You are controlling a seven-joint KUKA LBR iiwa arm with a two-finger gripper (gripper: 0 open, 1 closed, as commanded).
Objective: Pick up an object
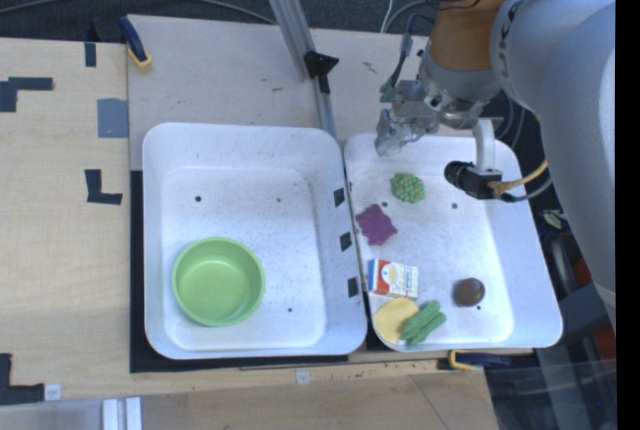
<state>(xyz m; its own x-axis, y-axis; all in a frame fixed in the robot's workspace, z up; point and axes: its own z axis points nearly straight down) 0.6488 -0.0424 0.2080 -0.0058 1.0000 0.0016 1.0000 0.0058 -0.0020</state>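
My gripper (392, 140) hangs over the far left corner of the right bin (510, 248), above and left of a green knobbly lump (407, 187). Nothing shows between its fingertips. A purple piece (376, 224) lies below that lump. Nearer the front lie a small white carton with red and blue print (392, 277), a yellow piece (393, 319), a green pod-like item (424, 321) and a brown round item (468, 292).
The left bin (240, 163) holds a lime green bowl (218, 281) at its front left. A grey metal pole (290, 8) slants up from between the bins' far edges. A black fitting with a yellow cable (480, 180) sits on the arm over the right bin.
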